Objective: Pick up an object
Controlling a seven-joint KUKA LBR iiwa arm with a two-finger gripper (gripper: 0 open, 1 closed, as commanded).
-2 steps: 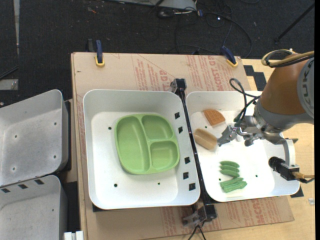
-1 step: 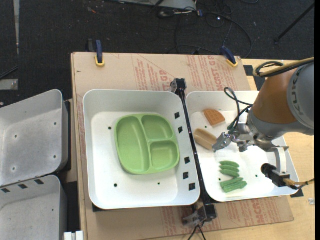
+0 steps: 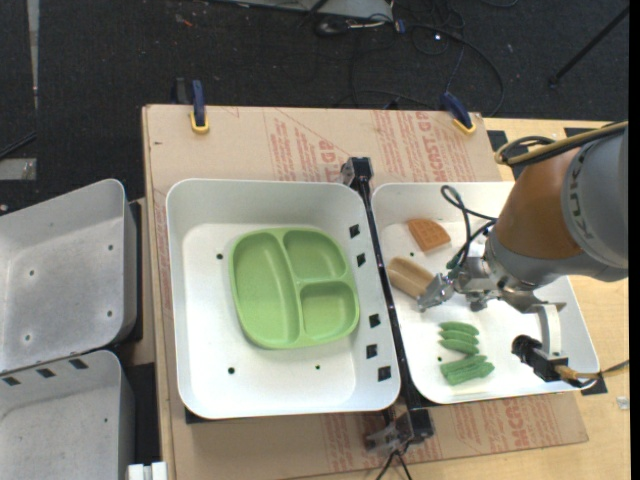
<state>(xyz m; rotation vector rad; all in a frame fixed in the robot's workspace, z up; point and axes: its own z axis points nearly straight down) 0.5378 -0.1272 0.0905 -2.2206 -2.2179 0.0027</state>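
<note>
Camera view
Arm [image 3: 560, 218]: enters from 3 o'clock, bent down over right bin [image 3: 575, 373].
Gripper [image 3: 438, 295]: low at bin's centre, tip at tan block [image 3: 408, 275]; jaw state cannot tell.
Objects: orange piece [image 3: 429, 234] at 12 o'clock; green pods [image 3: 463, 352] at 6 o'clock.
Left bin [image 3: 195, 268]: holds green divided plate [image 3: 295, 287].

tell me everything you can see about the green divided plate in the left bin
The green plate is a pale green, plastic-looking tray with rounded corners and raised ridges splitting it into three compartments: one long section along its left side and two smaller ones on the right. All three hold nothing. It lies flat and upright on the floor of the left bin, roughly centred and turned slightly off the bin's edges. Nothing else touches it; the gripper is over the right bin.
</note>
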